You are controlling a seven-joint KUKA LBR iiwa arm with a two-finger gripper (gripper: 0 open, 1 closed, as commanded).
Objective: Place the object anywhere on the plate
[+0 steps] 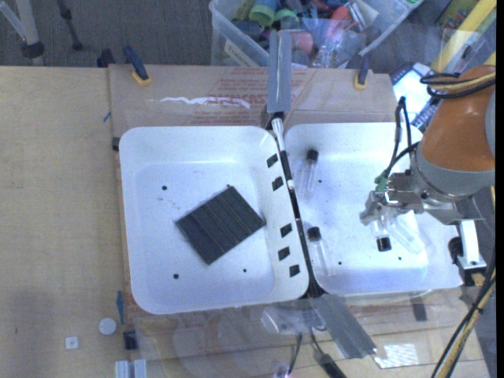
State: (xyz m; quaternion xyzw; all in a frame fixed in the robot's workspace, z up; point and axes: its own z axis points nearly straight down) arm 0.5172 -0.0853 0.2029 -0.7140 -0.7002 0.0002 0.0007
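Note:
A dark grey ribbed square plate (220, 224) lies tilted in the left bin (142, 187). In the right bin (346, 144), my gripper (387, 220) hangs low over the right part of the floor. A clear tube with a black cap (384, 242) lies right under it, partly hidden by the gripper. Two more clear tubes with black caps lie near the divider, one at the back (309, 172) and one at the front (317, 246).
A metal divider bar (287, 203) with black clips runs between the bins. A crate of colourful toys (315, 10) stands behind the bench. Cables (402, 132) hang by the arm's orange band (465, 128).

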